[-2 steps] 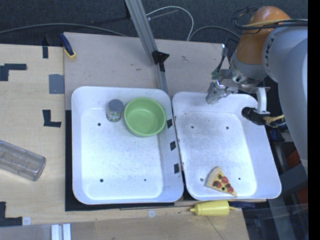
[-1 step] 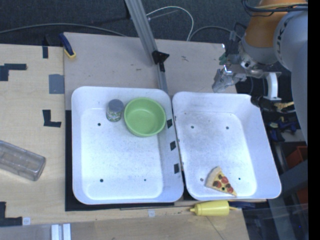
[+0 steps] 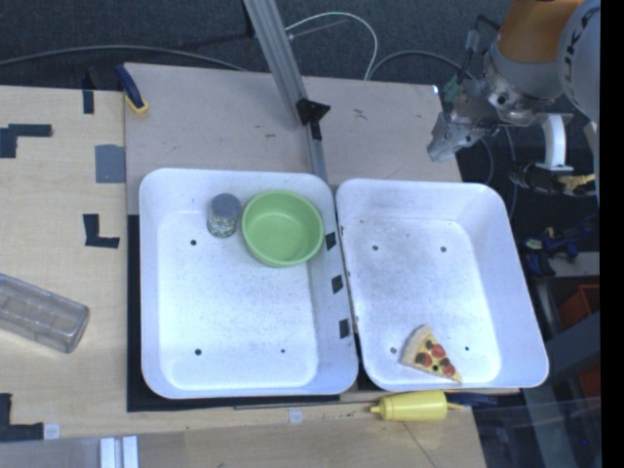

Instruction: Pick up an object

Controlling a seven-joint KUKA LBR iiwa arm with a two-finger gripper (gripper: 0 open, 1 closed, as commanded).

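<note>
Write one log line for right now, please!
hand: above bench, beyond right bin | pizza slice: in right bin | nothing picked yet

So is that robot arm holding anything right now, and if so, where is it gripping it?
Nothing is held. The gripper hangs above the bench beyond the right bin, with nothing between its fingers. The pizza slice, green bowl and small can lie in the bins.

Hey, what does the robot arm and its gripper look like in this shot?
The grey arm carries an orange band above the wrist. Below it sits a silvery metal wrist block, ending in a pale grey two-finger gripper. Thin dark cables run alongside the wrist.
</note>
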